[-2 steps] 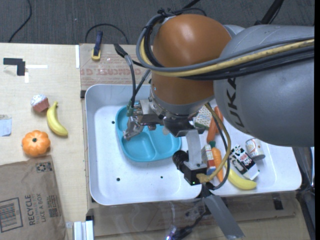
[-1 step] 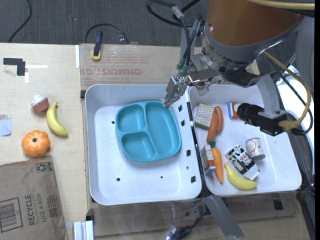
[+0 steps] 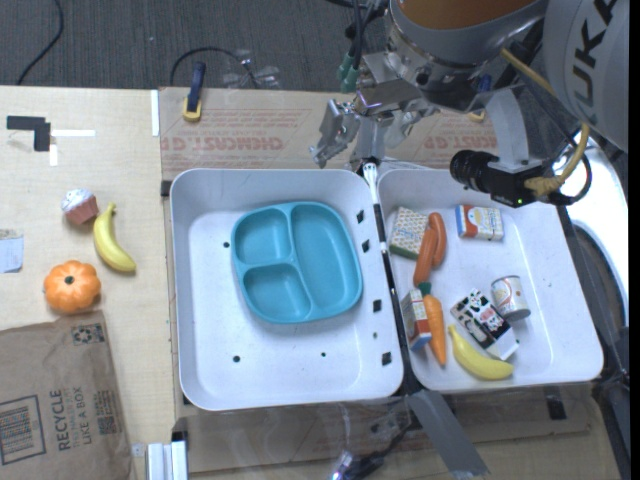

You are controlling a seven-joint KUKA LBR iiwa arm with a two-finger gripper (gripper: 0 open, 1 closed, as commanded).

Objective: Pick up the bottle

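A small bottle with a black-and-white cow pattern (image 3: 483, 321) lies on its side in the right bin (image 3: 560, 268), near the front, between a can and a banana. My gripper (image 3: 352, 151) hangs above the back edge of the bins, over the divide between them. It is open and nothing is between its fingers. It is well behind and to the left of the bottle.
The right bin also holds a green-white box (image 3: 408, 231), a sausage (image 3: 431, 247), a small carton (image 3: 480, 222), a can (image 3: 509, 296), a carrot (image 3: 436, 330) and a banana (image 3: 481, 359). A blue divided plate (image 3: 297, 262) lies in the left bin. Toy food sits on the bench at left.
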